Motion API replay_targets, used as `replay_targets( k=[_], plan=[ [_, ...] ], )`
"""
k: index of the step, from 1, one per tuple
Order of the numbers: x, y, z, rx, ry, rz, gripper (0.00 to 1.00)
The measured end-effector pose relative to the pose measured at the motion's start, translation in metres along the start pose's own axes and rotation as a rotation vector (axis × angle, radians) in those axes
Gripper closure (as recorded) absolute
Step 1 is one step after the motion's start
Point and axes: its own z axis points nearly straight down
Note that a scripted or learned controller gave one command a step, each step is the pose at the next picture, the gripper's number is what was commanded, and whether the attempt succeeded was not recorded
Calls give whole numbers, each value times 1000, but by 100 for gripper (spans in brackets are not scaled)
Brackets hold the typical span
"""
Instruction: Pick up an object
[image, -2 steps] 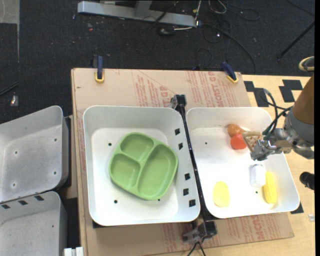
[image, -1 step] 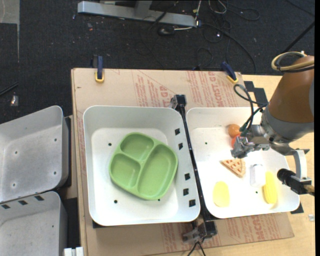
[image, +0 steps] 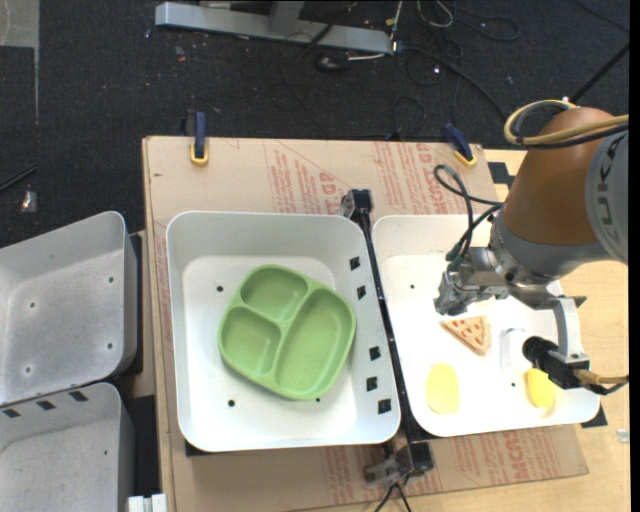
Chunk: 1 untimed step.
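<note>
In the right bin (image: 420, 250) a toy pizza slice (image: 470, 332), orange with red dots, lies flat on the floor. My gripper (image: 452, 300) hangs just up and to the left of the slice, close to its crust corner, and nothing is seen in its grasp. A yellow oval piece (image: 442, 388) rests nearer the bin's front edge. Another small yellow piece (image: 540, 391) lies toward the front right corner. The arm covers the bin's back right part.
The left bin (image: 200, 250) holds a green divided plate (image: 288, 331) with three compartments, lying at a slant near its middle. A dark divider rail (image: 375, 300) runs between the two bins. Grey lids (image: 60, 300) lie left of the bench.
</note>
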Motion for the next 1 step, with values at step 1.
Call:
replay_targets(
  k=[1],
  plan=[
    [64, -5, -2, 1, 1, -1, 100]
  ],
)
